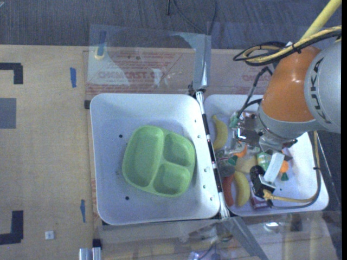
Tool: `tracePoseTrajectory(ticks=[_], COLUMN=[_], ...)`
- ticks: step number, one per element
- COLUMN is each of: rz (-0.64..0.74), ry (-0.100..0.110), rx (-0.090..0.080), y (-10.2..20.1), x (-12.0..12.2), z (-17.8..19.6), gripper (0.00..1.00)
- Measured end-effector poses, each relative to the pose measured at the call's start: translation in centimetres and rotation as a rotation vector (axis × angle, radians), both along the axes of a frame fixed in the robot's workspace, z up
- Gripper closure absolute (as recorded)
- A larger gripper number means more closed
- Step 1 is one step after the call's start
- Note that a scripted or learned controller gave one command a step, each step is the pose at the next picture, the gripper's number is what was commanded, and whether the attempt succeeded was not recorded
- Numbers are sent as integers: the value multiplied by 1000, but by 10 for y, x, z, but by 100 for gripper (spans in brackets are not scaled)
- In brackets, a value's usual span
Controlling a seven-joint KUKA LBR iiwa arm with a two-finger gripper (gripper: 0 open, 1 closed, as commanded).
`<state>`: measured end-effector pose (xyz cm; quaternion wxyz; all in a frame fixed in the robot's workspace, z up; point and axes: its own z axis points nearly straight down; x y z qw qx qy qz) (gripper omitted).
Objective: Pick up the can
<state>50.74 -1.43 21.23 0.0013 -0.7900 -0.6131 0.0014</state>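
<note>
Can: I can't tell it apart from the clutter in the right bin [306, 191]. My guess is it sits somewhere under the wrist, but that's a guess, not a sighting. What I can make out there: one banana [219, 131] near the bin's left wall, a second banana [242, 187] lower down with a red item [227, 192] just beside it, plus small green and orange bits near the wrist that are too small to name. The gripper [246, 140] hangs low over the middle of that bin, with the arm [295, 91] above it blocking most of the view. Gripper state: cannot tell, and nothing visible says it holds anything. The left bin [108, 118] has just a green divided plate [159, 160], well apart from the action and not relevant. Progress, as I judge it: the approach looks done, since the tool is over the right pile and down among the items. Grasp unconfirmed, lift not done. Left to do: close on the can, raise it clear, and check it comes up. Risk: tight clutter, so it could easily pinch a banana instead.
</note>
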Motion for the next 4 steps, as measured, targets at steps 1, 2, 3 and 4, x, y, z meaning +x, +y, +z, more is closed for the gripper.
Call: tracePoseTrajectory(ticks=[1,2,3,4], rz=[-126,-668,-507,-506], ry=[-4,4,-1,-1], rx=[-2,-1,-2,-2], y=[-72,-17,-92,-92], x=[42,-29,-9,-9], z=[52,-29,78,78], gripper=[100,100,100,0])
